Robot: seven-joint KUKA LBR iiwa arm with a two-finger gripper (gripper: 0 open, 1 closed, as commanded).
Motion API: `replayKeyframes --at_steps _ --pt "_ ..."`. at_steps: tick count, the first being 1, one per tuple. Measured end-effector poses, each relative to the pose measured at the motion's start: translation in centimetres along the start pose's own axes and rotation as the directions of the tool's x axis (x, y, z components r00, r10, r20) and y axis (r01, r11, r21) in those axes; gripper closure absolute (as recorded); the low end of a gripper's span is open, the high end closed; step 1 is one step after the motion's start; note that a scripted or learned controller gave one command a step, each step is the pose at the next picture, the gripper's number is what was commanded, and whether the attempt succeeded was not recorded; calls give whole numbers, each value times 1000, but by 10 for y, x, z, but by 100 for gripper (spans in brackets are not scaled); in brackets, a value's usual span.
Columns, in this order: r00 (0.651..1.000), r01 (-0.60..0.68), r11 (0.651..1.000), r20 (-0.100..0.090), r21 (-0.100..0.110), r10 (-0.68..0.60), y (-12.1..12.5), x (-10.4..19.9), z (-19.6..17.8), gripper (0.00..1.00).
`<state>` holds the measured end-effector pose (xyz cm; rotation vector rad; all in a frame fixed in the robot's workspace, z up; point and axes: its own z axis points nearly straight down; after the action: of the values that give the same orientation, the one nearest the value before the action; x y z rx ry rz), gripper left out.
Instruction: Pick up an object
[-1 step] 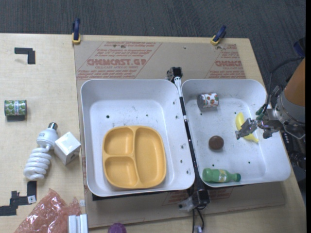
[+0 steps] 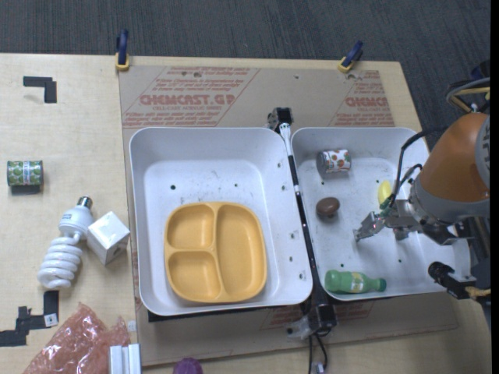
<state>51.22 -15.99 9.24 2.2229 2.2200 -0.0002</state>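
Green bottle (image 2: 355,282) lay along right bin's (image 2: 366,142) near edge. End effector (image 2: 366,231) hovered mid-bin, fingers spread, pinching nothing, beside brown lump (image 2: 327,207). Approach step, judged; next needed descent and closing.

Green bottle (image 2: 355,282) (lying flat), right bin (image 2: 312,142)

Place: I read this as a robotics lab test bench.
Evidence, 12 o'clock: clamps (image 2: 122,49) pin a printed cardboard sheet (image 2: 195,92) over grey carpet (image 2: 234,6).
Evidence, centre: two white bins (image 2: 144,201) side by side.
Evidence, 9 o'clock: black tape marks (image 2: 43,88).
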Motion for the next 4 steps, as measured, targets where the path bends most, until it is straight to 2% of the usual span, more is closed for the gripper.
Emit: replayKeyframes --at_steps 1,2,3,4 --pt "1000 -2 1000 1 -2 2 1 -1 -10 100" --pt "1000 4 1000 1 -2 -4 88 -42 -1 100" --pt "1000 9 1000 -14 2 -9 89 -35 0 0" --pt "1000 10 1000 -3 -2 -10 89 -39 -10 100"
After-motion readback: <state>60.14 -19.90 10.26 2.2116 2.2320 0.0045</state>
